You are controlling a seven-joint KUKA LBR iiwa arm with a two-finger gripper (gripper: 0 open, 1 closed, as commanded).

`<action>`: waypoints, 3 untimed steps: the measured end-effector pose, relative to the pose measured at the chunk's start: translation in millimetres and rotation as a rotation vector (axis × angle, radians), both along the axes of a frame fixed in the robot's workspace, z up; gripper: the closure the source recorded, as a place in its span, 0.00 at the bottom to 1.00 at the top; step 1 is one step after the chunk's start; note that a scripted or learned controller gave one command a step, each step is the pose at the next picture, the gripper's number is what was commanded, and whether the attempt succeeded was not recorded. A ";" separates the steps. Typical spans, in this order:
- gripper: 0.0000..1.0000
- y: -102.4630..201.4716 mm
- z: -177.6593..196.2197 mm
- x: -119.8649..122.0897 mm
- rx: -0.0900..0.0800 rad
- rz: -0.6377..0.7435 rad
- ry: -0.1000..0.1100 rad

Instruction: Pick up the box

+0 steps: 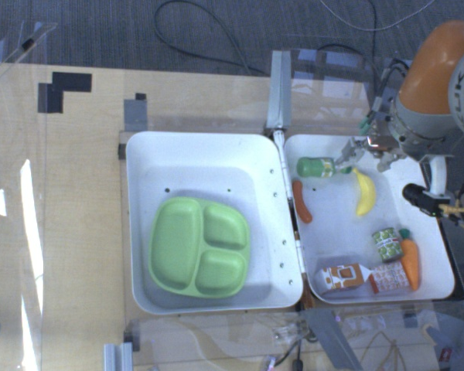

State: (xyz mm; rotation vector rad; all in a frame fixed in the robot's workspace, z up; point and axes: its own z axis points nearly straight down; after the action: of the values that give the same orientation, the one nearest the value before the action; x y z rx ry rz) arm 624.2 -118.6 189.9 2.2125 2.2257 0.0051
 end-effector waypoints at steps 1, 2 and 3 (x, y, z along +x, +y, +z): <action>0.00 34.5 -85.0 -14.5 0.000 0.003 0.001; 0.00 32.5 -100.5 -75.3 0.000 -0.038 -0.008; 0.00 19.7 -101.1 -35.5 0.000 -0.057 -0.008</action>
State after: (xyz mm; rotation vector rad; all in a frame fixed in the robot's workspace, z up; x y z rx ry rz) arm 588.7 -99.0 88.8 2.2709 2.1573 0.0138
